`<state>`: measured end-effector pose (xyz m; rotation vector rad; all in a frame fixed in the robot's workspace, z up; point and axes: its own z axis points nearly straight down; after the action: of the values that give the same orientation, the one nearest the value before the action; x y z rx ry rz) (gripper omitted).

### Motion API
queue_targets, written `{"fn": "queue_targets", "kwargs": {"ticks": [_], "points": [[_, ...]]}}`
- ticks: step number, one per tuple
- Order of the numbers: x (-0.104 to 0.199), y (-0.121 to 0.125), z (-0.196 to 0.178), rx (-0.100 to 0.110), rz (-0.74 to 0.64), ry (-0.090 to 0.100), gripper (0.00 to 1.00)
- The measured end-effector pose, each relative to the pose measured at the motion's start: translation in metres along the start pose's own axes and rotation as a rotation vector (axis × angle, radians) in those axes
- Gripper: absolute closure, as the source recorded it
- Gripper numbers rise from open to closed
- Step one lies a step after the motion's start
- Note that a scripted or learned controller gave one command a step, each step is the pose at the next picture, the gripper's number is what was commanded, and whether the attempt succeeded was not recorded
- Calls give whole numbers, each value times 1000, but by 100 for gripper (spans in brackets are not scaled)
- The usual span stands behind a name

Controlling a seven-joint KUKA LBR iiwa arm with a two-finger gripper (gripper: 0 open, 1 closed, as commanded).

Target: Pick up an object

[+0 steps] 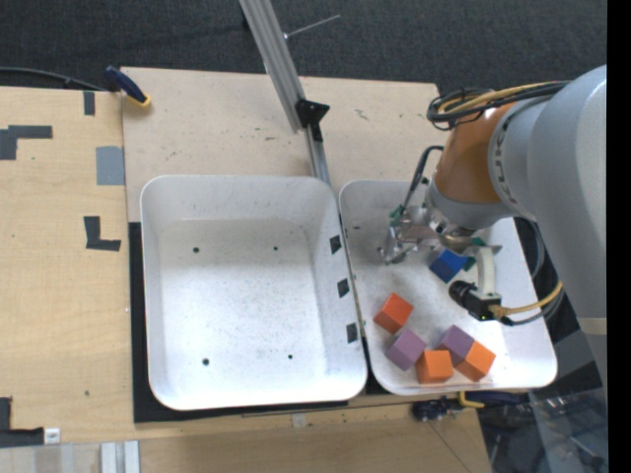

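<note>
My gripper (pixel 396 248) hangs low over the right bin (pixel 367 205), near its upper left part, with the grey arm and orange band reaching in from the right. A blue block (pixel 450 264) lies just right of the gripper, partly under the wrist. An orange block (pixel 394 313) sits below the gripper, apart from it. Further down lie a purple block (pixel 405 347), an orange block (pixel 435 366), another purple block (pixel 456 341) and an orange block (pixel 478 361), clustered near the bin's front edge. Nothing shows between the fingers.
The left bin (pixel 158 215) stands beside the right one, sharing a raised rim (pixel 345 284). A metal pole (pixel 276 47) slants down from the top to the bins' back edge. Cables (pixel 493 308) loop off the wrist above the right bin.
</note>
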<state>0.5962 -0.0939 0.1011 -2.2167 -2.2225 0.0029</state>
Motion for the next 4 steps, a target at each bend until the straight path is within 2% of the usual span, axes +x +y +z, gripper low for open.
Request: {"fn": "queue_targets", "kwargs": {"ticks": [2, 3, 4], "points": [[9, -7, -116, -8, 0, -1, 100], [10, -7, -123, -3, 1, 0, 100], [72, -19, -126, -1, -4, 1, 100]]}}
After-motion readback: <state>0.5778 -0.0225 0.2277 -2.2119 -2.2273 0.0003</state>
